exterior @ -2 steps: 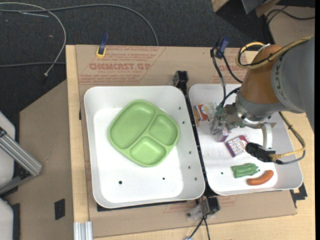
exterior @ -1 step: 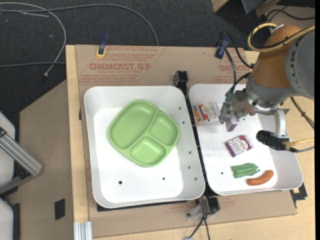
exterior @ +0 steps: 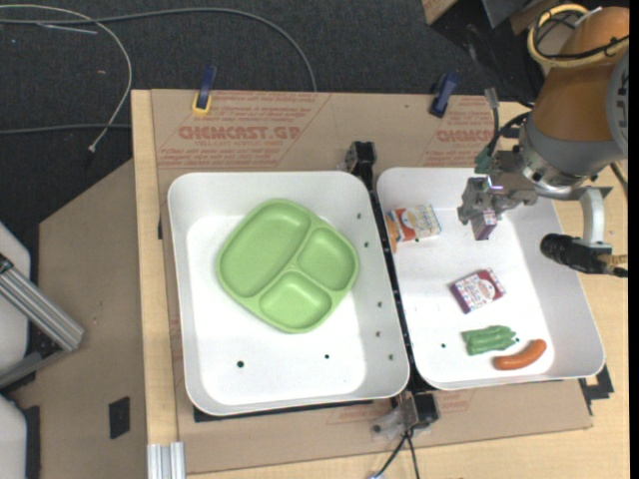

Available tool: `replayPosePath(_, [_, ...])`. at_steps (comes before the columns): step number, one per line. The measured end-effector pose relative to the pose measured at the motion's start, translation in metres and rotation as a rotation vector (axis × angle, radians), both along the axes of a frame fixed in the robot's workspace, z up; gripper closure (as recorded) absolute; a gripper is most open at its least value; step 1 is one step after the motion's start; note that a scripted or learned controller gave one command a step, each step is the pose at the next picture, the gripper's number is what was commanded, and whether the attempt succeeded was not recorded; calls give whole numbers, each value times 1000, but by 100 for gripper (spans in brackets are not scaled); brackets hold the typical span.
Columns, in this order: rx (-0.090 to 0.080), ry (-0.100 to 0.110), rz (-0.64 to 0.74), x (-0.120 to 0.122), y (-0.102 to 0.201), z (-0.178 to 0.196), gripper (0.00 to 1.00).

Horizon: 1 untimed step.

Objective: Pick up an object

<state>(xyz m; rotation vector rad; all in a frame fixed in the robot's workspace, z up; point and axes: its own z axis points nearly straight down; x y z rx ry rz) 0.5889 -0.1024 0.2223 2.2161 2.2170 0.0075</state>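
My gripper (exterior: 483,220) hangs over the upper part of the right bin (exterior: 569,317), just right of a small white and orange packet (exterior: 412,224). Below it lie a purple packet (exterior: 476,289), a green toy pepper (exterior: 487,339) and an orange sausage-shaped toy (exterior: 520,354) near the bin's front edge. A purplish shape sits at the fingertips, but I cannot make out whether anything is held.
The left bin (exterior: 200,357) holds a green divided plate (exterior: 288,264). Blue clamps (exterior: 205,88) (exterior: 443,95) hold the cardboard base at the back. The grey arm with its orange band (exterior: 584,58) comes in from the upper right.
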Motion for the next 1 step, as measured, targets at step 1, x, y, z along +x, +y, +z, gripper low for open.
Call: replayPosePath(1, [0, 2, 1, 4, -1, 44, 100])
